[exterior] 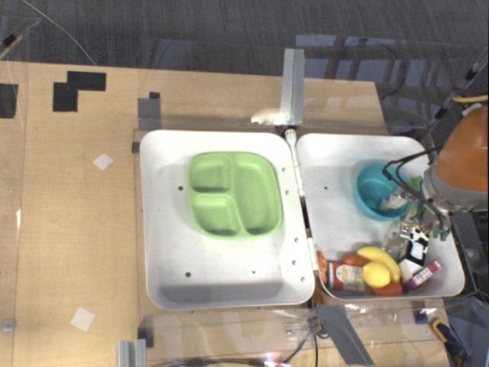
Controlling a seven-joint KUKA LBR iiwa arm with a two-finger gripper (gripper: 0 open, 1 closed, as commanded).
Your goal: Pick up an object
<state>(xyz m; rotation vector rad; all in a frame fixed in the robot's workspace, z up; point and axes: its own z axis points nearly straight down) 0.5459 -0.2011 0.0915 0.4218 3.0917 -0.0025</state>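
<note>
Red and yellow items occupy the near edge of the right bin (336, 205): a bottle (344, 275) with a red cap end and a pale label lies on its side against the front wall, with a yellow banana (380, 258) and a yellow lemon (376, 276) touching one another just beside it. A small purple-capped tube (422, 274) lies tilted at the near right corner. Print on the bottle label is too small to read, and no brand name can be made out on any item. The gripper (411, 235) is lowered into the right bin just above this cluster, near the banana and beside a black-and-white object (417, 245) of unclear type. Its fingers are lost among the clutter; whether they are spread or closed cannot be determined, and no object is visibly between them. Behind the gripper, a teal bowl (376, 189) stands upright toward the far right of the same bin, partly crossed by black cabling from the arm (466, 159). The left bin (164, 228) holds a light green compartment tray (233, 194), resting flat near its centre. Black tape patches (76, 89) mark the wooden bench (69, 228) at far left.
</note>
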